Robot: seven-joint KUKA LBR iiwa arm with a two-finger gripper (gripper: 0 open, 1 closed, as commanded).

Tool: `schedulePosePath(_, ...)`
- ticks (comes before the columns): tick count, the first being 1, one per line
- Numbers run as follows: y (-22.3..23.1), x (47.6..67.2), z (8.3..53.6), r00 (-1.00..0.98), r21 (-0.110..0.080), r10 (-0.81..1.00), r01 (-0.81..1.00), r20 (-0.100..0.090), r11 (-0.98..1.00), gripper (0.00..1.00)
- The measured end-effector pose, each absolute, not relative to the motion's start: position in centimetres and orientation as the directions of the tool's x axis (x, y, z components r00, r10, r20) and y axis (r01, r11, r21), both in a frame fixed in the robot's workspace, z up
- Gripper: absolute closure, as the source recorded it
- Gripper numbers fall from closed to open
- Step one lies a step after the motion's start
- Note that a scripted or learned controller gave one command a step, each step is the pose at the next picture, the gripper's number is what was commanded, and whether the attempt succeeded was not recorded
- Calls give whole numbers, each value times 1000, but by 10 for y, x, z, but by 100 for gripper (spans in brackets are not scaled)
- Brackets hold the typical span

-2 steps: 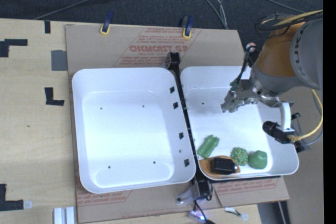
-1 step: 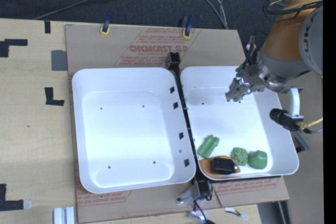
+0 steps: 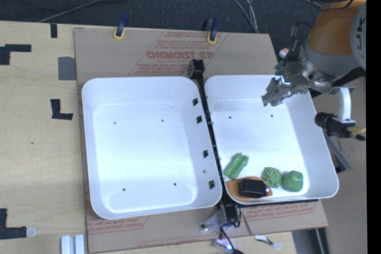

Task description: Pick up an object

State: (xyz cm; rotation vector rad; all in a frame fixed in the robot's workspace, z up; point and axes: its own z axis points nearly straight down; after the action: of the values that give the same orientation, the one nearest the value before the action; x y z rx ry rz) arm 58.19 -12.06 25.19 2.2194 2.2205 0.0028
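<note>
There were two white bins: the left bin [image 3: 143, 146] and the right bin [image 3: 268, 134]. In the right bin lay four small things: one green vegetable [image 3: 236, 165], one bumpy green ball [image 3: 271, 176], one smooth green piece [image 3: 292, 181], and one black block [image 3: 253, 188] on one brown dish [image 3: 236, 190]. Two clamps [image 3: 121, 28] held the cardboard sheet [image 3: 172, 53].

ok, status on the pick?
Claw above right bin's far end, nothing in it. Objects clustered at near edge: green pieces, black item. Path clear.
</note>
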Motion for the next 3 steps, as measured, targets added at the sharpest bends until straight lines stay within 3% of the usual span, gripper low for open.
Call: schedulePosePath(3, 31, 523, 242, -4, -1, 1000, 1000, 1, 4, 100)
